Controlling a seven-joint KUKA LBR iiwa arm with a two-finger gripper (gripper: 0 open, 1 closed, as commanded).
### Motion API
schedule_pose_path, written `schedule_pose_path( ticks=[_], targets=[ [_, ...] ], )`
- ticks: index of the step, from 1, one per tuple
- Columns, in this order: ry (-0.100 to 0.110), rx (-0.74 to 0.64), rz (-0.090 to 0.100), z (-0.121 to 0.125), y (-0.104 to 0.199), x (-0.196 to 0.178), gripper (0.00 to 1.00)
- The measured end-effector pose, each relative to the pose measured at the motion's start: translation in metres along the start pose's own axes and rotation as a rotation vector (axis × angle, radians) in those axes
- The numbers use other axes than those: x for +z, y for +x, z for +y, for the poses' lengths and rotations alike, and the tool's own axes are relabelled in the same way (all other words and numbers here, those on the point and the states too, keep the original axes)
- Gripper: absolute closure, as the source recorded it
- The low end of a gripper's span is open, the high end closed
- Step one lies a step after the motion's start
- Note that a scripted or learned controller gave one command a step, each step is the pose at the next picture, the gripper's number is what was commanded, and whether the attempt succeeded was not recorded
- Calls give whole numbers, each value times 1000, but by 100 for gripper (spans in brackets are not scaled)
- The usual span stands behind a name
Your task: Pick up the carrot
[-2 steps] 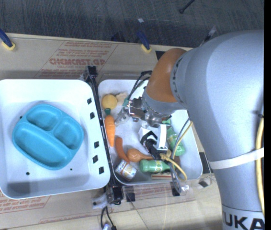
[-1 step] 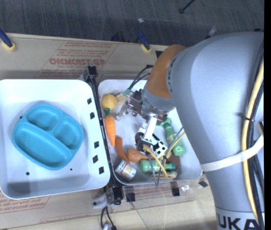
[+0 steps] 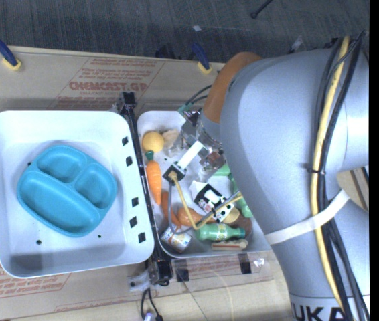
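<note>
The carrot (image 3: pixel 154 182), orange with a green stub at its top end, lies lengthwise along the left wall of the right bin (image 3: pixel 150 120). My gripper (image 3: pixel 196 142) hangs low over the upper middle of that bin, to the right of the carrot and a little above it. The big grey arm covers most of the bin's right half. Nothing shows the carrot as held; it rests among the other items.
A yellow lemon (image 3: pixel 152 141) sits just above the carrot. Below it lie an orange item (image 3: pixel 187 217), a metal can (image 3: pixel 175 239) and a green bottle (image 3: pixel 219 233). The left bin (image 3: pixel 2 179) holds a blue divided plate (image 3: pixel 67 188).
</note>
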State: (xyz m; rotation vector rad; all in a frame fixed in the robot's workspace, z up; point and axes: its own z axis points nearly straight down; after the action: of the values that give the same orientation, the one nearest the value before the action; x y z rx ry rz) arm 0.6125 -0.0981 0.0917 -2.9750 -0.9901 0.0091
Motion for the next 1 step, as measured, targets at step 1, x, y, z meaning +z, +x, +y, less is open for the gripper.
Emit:
schedule_pose_path(
  ticks=[1],
  targets=[
    [10, 55, -8, 12, 28, 0, 0]
  ],
)
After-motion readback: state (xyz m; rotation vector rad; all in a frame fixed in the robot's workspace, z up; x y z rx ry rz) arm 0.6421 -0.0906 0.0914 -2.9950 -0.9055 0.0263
